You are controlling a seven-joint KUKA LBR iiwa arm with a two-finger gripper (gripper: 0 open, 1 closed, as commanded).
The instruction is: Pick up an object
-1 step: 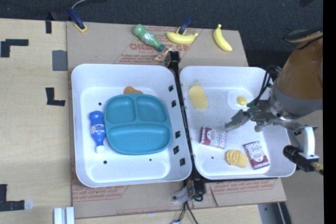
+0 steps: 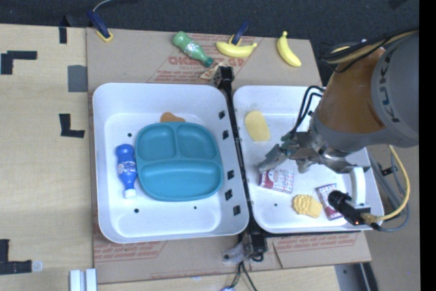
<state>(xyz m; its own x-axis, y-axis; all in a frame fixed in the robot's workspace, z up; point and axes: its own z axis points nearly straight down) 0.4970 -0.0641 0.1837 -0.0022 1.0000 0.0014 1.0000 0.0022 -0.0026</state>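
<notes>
Two shallow white bins are seen side by side on a cardboard-covered bench, the left bin (image 2: 102,146) and the right bin (image 2: 272,215), divided by a dark central seam.

The arm (image 2: 368,102) is seen at the right of the frame, grey with its orange band, reaching over the right bin. The gripper (image 2: 278,159) is placed low over the middle of that bin, just above a red-and-white packet (image 2: 276,180). Its fingers (image 2: 270,158) are seen spread apart, with nothing lodged between them. Whether the tips touch the packet cannot be told.

In the right bin, a pale yellow oval object (image 2: 257,125) is found toward the upper left, apart from the gripper. A yellow bumpy object (image 2: 306,205) lies toward the lower edge, and just to its right a second small red-and-white packet (image 2: 328,200) is seen, partly covered by the arm's black fitting.

In the left bin, a blue sectioned tray (image 2: 179,161) fills the middle. A blue bottle (image 2: 125,170) with a white cap is laid just beside the tray's left edge. A small orange piece (image 2: 172,118) is seen at the tray's upper edge, partly hidden.

Outside the bins, along the upper cardboard, a green bottle (image 2: 191,48) is laid at a tilt, a yellow banana (image 2: 236,48) near it, and a second banana (image 2: 288,51) further right.
</notes>
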